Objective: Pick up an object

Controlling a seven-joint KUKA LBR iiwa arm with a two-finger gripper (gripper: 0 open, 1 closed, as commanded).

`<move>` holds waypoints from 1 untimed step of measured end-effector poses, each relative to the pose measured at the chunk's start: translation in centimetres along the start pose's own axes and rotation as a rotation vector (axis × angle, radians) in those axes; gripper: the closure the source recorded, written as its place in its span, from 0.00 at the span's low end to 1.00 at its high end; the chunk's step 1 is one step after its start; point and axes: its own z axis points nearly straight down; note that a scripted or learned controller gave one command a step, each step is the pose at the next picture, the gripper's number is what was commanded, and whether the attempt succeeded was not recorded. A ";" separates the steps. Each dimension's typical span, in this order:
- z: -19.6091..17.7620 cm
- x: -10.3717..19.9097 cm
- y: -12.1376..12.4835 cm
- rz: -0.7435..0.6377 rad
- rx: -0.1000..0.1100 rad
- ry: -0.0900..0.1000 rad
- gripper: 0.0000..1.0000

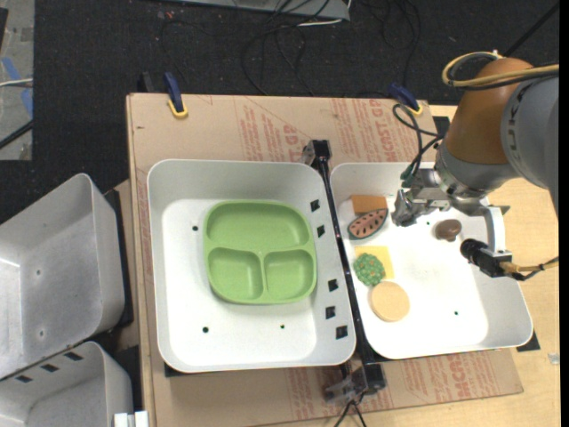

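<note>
The arm reaches in from the right, its claw [407, 210] low over the upper left part of the right bin [498, 327]; whether it is clenched or released cannot be told. Just beside it lie an orange block [368, 205] and a watermelon slice [364, 226]. Nearer the front sit a green bumpy ball [368, 269] on a yellow square [379, 256] and a tan disc [389, 302]. A green divided plate [260, 252] fills the left bin [169, 327].
</note>
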 end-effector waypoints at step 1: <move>-6.3 0.2 -0.1 0.000 -0.001 0.000 1.00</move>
